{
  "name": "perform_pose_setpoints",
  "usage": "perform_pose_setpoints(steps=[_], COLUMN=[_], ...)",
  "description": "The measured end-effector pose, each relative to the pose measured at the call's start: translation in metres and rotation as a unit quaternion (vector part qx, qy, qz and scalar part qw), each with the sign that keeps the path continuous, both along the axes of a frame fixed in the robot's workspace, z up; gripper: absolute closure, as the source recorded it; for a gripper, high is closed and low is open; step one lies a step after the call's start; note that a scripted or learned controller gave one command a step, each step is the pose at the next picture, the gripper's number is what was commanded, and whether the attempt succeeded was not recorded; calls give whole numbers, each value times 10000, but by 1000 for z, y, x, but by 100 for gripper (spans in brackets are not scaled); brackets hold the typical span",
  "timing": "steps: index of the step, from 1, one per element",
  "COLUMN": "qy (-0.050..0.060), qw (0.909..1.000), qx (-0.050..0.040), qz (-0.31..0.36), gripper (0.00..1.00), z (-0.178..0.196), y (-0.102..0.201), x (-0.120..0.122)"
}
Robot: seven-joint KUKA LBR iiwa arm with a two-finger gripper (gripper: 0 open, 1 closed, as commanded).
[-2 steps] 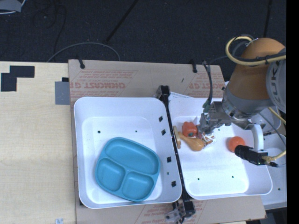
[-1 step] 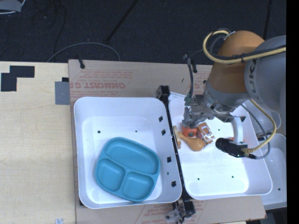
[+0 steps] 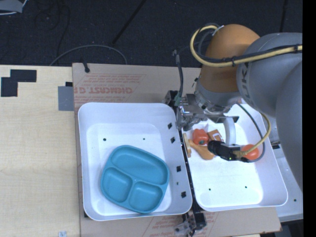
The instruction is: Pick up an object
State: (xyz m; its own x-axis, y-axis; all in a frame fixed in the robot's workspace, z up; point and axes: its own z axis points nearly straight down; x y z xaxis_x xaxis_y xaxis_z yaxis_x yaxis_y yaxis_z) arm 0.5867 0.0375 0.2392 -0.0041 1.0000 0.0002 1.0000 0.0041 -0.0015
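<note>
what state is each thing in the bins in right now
blue divided tray: flat in left bin, right way up, compartments empty
orange piece: lying in right bin, beside the gripper
tan piece: lying flat, next to the orange piece
gripper: low over right bin's left side

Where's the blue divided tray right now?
In the camera view, the blue divided tray lies flat in the left bin, near the wall shared with the right bin.
</note>
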Motion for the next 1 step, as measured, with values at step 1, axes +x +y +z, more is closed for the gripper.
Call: perform_pose_setpoints(steps=[1], qy=[9], qw=[10000], qx=[4], qz=[3], gripper=[100], z=[-11], y=[51], x=[6])
